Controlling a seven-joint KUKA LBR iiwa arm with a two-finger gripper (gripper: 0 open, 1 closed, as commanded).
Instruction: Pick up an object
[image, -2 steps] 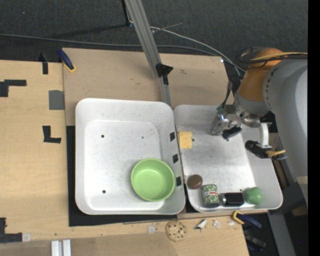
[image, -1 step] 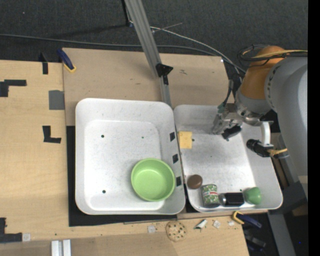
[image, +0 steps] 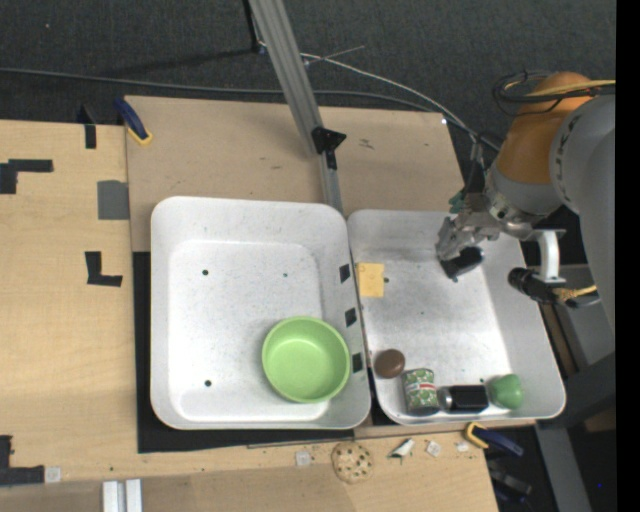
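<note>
Left bin (image: 200, 230): green bowl (image: 306, 359) in near corner beside the divide. Right bin (image: 520, 345), used as landmark: yellow block (image: 371, 280) at its left wall; brown round piece (image: 389, 362) lower left; green-labelled can (image: 419, 391), black item (image: 465, 399) and green object (image: 506, 391) in a row along near wall. Arm (image: 545, 150) reaching in from right, wrist angled down over far right corner. Gripper (image: 460, 255) low over the bin floor; fingers' spread cannot be told, nothing seen between them.

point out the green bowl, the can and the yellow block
green bowl (image: 305, 360), camera view, inner floor of the bowl
can (image: 419, 391), camera view, middle of its label side
yellow block (image: 371, 280), camera view, centre of its top face
</note>
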